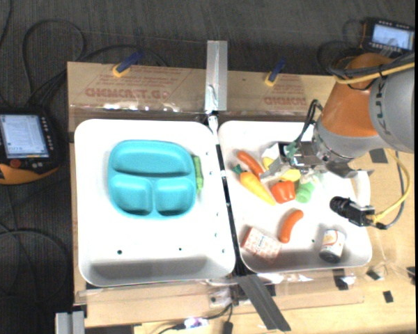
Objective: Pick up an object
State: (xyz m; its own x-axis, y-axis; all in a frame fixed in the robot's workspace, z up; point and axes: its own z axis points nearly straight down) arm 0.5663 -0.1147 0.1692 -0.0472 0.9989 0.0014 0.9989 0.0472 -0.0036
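Dark carpet with loose cables runs all around the counter (146,92), which carries two white bins side by side. Left bin (97,242) has a big teal divided tray (153,177) with a thin green thing (198,172) touching its right edge. Right bin (359,252) is the busy one: the grey arm (376,113) with its orange band comes in from the right, and the claw (287,164) sits low over a cluster of toy food. Can't tell if it's apart or together, honestly. Near it: an orange carrot (256,186), a red pepper (250,162), a tomato-looking piece (284,191), a green bit (305,192). Lower down: a sausage (290,225), a small box (260,243), a little can (332,244).
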